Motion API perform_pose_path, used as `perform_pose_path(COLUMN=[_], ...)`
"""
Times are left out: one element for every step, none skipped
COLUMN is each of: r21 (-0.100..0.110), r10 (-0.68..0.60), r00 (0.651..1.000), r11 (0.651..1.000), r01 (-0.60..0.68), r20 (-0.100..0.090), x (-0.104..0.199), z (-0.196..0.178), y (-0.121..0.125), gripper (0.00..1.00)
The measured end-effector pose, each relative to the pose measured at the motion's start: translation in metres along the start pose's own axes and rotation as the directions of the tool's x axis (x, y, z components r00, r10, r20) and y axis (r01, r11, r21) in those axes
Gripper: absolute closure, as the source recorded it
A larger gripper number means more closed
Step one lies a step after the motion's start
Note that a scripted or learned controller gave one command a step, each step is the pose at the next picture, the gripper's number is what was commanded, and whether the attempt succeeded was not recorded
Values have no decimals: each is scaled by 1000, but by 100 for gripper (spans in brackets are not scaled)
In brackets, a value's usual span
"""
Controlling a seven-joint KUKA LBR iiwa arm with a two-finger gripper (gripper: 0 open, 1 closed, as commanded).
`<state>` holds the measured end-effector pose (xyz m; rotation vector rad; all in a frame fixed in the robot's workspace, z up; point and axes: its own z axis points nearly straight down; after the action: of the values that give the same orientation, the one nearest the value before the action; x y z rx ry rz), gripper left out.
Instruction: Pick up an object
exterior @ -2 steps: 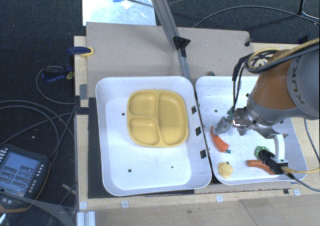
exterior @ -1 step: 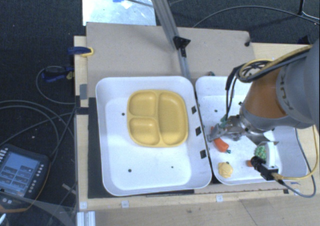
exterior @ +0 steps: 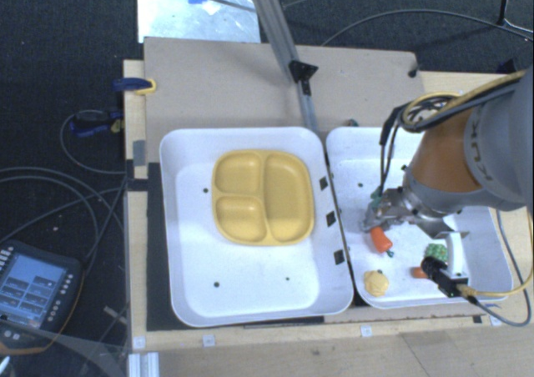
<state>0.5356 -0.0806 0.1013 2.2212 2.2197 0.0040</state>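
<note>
tan bench [exterior: 250,83], two shallow white bins side by side, left bin [exterior: 250,288], right bin [exterior: 350,150]

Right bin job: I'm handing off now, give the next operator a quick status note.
Gripper: low in the right bin, just above the orange carrot-like piece; finger state cannot be told, nothing seen held.
Things: green piece, small orange piece and yellow round piece lie loose in the right bin. Yellow divided tray sits in the left bin.
Done: nothing lifted.
Left: grasp one object, likely the carrot-like piece, and raise it.
</note>
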Motion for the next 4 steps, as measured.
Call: perform_pose_path(r21=[-3,-6,-6,1], r10=[-5,-6,-6,-10], r00=[1000,1000,1000,1000], r11=[1000,1000,1000,1000], r01=[5,6,6,10], r20=[1,2,2,-1], x=[0,-6,-6,43], z=[-43,-105,-159,-143], y=[0,7,9,23], gripper=[100,100,100,100])
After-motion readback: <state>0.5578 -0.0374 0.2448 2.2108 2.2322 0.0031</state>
